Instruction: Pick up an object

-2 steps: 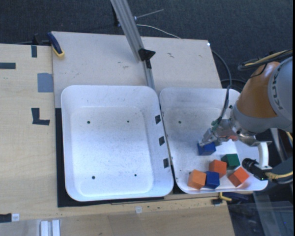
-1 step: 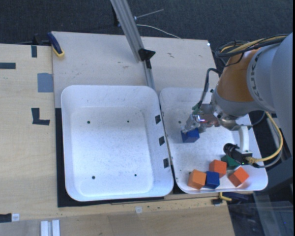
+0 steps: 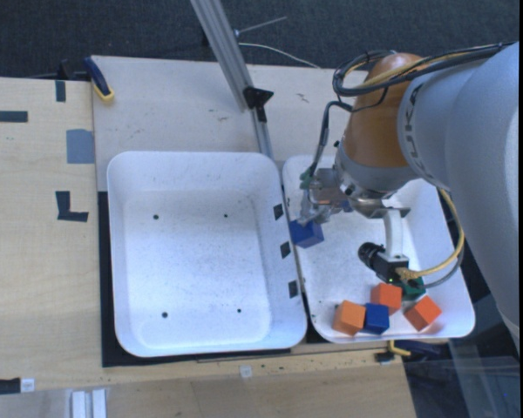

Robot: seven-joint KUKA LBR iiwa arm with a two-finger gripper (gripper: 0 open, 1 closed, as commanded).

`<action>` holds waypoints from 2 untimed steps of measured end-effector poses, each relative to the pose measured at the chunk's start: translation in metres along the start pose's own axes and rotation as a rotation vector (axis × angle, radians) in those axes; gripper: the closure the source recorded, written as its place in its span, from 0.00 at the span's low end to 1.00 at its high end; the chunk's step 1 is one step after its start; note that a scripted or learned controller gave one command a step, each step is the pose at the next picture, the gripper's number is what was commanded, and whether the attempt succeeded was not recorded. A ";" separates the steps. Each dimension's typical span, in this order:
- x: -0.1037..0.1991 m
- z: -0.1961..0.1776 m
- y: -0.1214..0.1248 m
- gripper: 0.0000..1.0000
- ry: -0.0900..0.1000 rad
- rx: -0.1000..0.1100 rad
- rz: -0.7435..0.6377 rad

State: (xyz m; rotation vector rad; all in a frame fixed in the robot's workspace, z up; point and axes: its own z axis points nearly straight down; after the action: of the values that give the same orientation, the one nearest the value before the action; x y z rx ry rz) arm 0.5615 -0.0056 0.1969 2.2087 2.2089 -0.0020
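Even overhead light falling softly, left bin (image 3: 192, 251) glaring bright white toward nine o'clock, arm (image 3: 453, 120) blurring slightly at three o'clock, faint shadows pooling beneath it, overall grain softening detail.

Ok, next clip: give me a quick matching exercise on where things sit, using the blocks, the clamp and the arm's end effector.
Things:
1. blue block under the end effector
2. blue block among the orange blocks
3. clamp handle
4. left bin

Places:
A. far left corner of the bench
B. near end of the right bin
C. right bin's left wall
D. beside the right bin, on its left

Pairs: 1-C, 2-B, 3-A, 4-D
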 end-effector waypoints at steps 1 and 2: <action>0.071 -0.092 -0.014 1.00 0.016 0.006 -0.009; 0.011 -0.093 -0.036 1.00 0.012 0.014 0.004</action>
State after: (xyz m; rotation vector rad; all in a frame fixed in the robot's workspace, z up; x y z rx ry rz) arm 0.5240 0.0071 0.2895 2.2261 2.2172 -0.0043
